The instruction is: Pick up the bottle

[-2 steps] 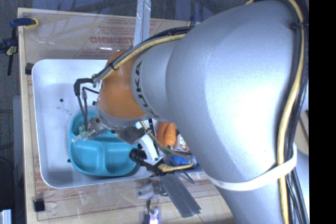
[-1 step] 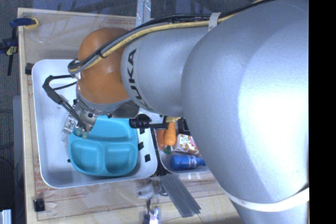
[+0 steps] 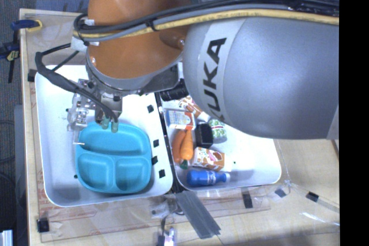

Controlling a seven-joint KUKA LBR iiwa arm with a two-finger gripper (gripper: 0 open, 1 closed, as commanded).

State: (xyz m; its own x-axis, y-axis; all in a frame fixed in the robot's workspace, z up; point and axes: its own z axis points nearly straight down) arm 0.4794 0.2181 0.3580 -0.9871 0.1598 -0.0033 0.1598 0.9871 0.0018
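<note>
Gripper [image 3: 108, 118] being held over blue tray [image 3: 115, 161] in left bin; jaw state cannot be told. Bottle [image 3: 206, 177] at right bin's near edge being left ungrasped; reach across called for.

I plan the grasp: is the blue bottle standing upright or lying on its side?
Lying on its side. The blue bottle stretches flat along the right bin's front wall.

Bright, even overhead light (soft shadows), slightly grainy, no glare.

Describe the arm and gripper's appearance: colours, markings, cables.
The arm is a bulky grey casing lettered KUKA in black, with a rounded orange band above the wrist. Black and yellowish cables run along it. The gripper is small, metallic, with dark fingers.
</note>
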